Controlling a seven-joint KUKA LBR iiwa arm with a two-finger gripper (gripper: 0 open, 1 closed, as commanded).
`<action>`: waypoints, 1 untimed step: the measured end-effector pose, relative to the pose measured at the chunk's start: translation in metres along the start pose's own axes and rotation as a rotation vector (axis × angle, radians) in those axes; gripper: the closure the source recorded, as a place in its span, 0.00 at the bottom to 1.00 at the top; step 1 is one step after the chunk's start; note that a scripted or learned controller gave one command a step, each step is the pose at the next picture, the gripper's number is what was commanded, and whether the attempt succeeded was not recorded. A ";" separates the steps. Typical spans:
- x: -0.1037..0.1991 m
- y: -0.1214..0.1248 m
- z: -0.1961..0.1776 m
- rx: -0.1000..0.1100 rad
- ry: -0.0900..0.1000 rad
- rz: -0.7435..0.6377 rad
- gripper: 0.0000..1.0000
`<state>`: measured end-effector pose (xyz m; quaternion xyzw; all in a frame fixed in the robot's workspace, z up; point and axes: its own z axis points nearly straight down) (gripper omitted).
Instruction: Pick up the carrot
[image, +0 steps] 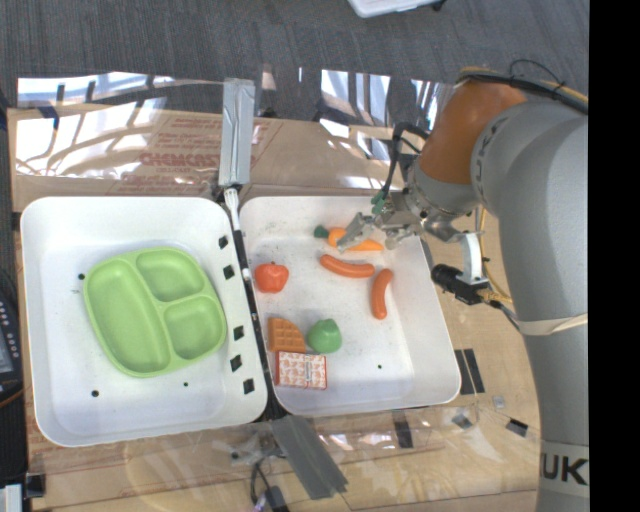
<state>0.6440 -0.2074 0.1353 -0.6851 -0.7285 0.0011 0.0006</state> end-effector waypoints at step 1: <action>-0.003 0.017 0.036 -0.013 -0.007 -0.150 0.00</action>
